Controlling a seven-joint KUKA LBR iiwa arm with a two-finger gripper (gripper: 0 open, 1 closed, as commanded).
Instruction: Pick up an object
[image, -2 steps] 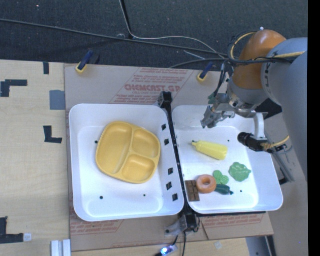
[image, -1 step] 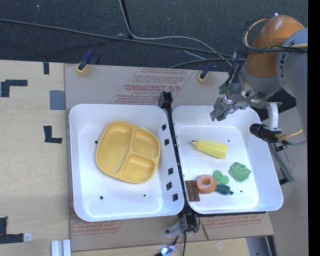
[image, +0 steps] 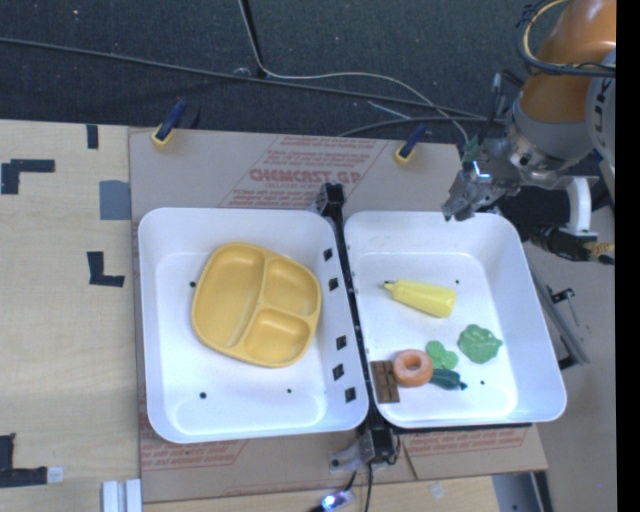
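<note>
While my claw (image: 462, 207) hangs over the far rim of the right bin (image: 500, 238) (grip state I cannot tell), the yellow bottle (image: 424, 296) lies inside it, well apart.

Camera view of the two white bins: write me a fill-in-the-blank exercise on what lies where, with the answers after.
1. The yellow compartment plate lies in the ____ shallow white bin.
2. The yellow squeeze bottle lies on its ____ in the right shallow white bin.
3. The orange ring sits beside two ____ leafy toys.
4. The pincer hovers over the right bin's ____ rim.

Answers: left; side; green; far
</note>
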